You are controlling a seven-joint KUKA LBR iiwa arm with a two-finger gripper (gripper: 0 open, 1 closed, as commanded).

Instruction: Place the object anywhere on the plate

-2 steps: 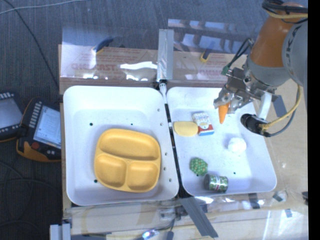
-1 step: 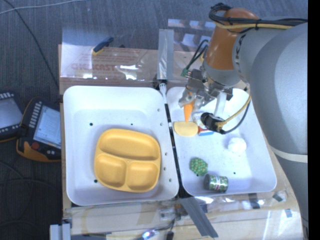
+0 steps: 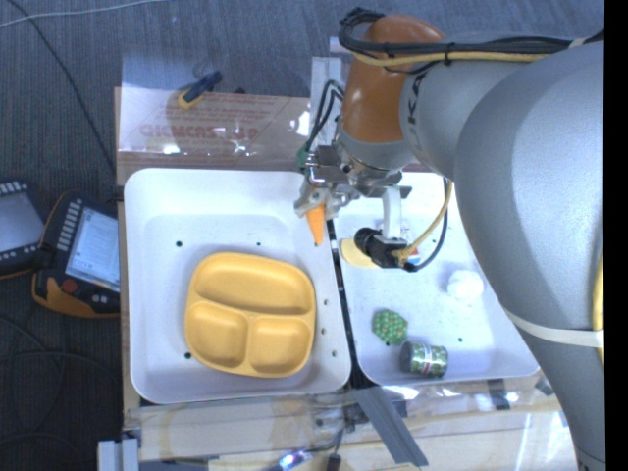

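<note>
The grey arm (image 3: 530, 165) with its orange band (image 3: 378, 77) reaches in from the right and hangs over the far part of the table, above the seam where the two white bins meet. Its pincer (image 3: 316, 214) points down with a small orange carrot-shaped object (image 3: 316, 226) between its fingers, so it is closed on that piece; the object hangs above the far right corner of the left bin (image 3: 147, 263), just beside the dividing rim. The yellow plate (image 3: 251, 312), a tray with three compartments, lies in the middle of the left bin toward its near edge, apart from the carried piece. In the right bin (image 3: 491, 356) a flat yellow item (image 3: 355, 253) lies by the left rim under a black fitting with cables, a small white lump (image 3: 465, 285) rests toward the right side, a green speckled ball (image 3: 390, 326) sits nearer the front, and a small can (image 3: 424, 359) lies on its side just beside it toward the near edge. Beyond the left bin, at the far edge of the table, lies a sheet of clear plastic over cardboard (image 3: 206, 126).
</note>
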